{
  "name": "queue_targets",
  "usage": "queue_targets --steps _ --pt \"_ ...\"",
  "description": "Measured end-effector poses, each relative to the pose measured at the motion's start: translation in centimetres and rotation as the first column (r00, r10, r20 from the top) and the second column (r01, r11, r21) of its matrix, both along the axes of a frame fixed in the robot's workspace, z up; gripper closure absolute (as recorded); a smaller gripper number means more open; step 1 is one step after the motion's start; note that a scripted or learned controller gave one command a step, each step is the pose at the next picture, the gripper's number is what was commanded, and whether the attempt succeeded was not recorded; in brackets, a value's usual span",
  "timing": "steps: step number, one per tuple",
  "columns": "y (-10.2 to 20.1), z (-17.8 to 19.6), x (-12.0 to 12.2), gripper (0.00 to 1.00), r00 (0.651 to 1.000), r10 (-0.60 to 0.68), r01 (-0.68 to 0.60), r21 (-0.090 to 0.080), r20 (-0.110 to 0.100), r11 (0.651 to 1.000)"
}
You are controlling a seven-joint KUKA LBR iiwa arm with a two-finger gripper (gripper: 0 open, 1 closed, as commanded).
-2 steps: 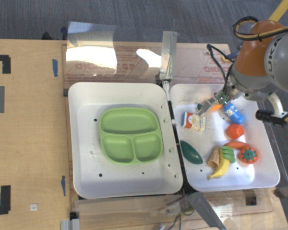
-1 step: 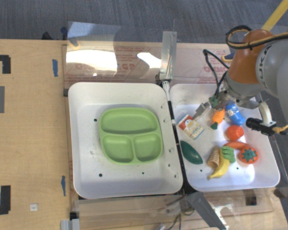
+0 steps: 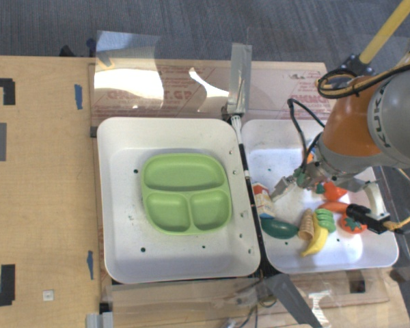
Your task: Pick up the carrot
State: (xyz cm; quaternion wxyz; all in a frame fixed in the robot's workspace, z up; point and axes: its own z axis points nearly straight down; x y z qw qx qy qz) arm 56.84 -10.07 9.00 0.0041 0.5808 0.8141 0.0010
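The carrot (image 3: 335, 192) is a small orange piece lying in the right bin (image 3: 369, 255), partly hidden under the arm's wrist. My gripper (image 3: 297, 182) hangs low over the middle of that bin, just left of the carrot, with nothing visibly held in it. The grey arm with its orange band (image 3: 352, 132) comes in from the right and covers the bin's back right part.
Near the carrot lie a red tomato-like toy (image 3: 352, 225), a green leafy toy (image 3: 324, 219), a yellow banana (image 3: 315, 242), a tan pastry (image 3: 306, 225), a dark green vegetable (image 3: 279, 229) and a red-and-white piece (image 3: 260, 196). The left bin (image 3: 116, 203) holds a green divided plate (image 3: 186, 192).
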Motion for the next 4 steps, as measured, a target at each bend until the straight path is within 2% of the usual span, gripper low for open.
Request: queue_targets --steps 1,2,3,4 --pt "-4.7 -0.2 8.1 0.00 1.000 -0.025 0.025 0.001 -0.001 1.000" --pt "-4.6 1.2 8.4 1.00 1.000 -0.020 0.020 -0.003 0.009 1.000" --pt "3.1 10.0 10.2 1.00 1.000 0.012 -0.012 0.004 0.005 1.000" --pt "2.7 9.6 9.9 0.00 1.000 0.006 -0.006 0.002 -0.004 1.000"
